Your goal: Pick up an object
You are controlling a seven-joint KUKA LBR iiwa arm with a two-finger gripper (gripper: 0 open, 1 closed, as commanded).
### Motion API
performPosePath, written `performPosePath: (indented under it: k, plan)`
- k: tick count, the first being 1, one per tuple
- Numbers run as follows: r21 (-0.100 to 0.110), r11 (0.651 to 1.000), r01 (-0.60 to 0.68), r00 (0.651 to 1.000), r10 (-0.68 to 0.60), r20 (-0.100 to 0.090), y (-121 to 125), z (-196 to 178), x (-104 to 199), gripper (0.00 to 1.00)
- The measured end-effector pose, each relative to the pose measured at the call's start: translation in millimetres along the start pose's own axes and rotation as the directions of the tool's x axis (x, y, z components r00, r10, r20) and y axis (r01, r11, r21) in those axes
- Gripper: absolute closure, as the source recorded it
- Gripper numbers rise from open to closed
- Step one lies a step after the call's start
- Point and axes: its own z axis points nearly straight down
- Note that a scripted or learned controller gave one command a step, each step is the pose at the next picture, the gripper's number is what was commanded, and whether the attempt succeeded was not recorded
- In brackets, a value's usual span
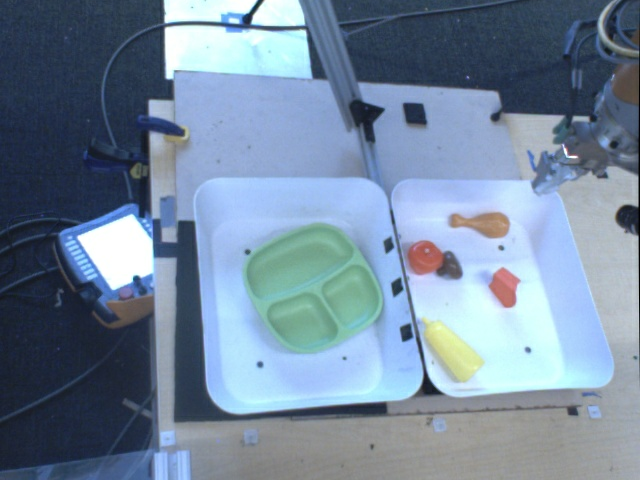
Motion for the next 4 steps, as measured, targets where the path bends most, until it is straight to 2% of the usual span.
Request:
performPosePath:
  k: [2, 3, 4]
  plan:
    - [0.005, 1.000, 0.004, 1.000, -0.004, -0.002, -20, 10, 95, 1.00]
    - [0.005, 1.000, 0.005, 1.000, -0.005, -0.003, -20, 5, 143, 1.00]
    - [0.006, 1.000, 0.007, 1.000, -0.007, -0.004, -22, 18, 204, 1.00]
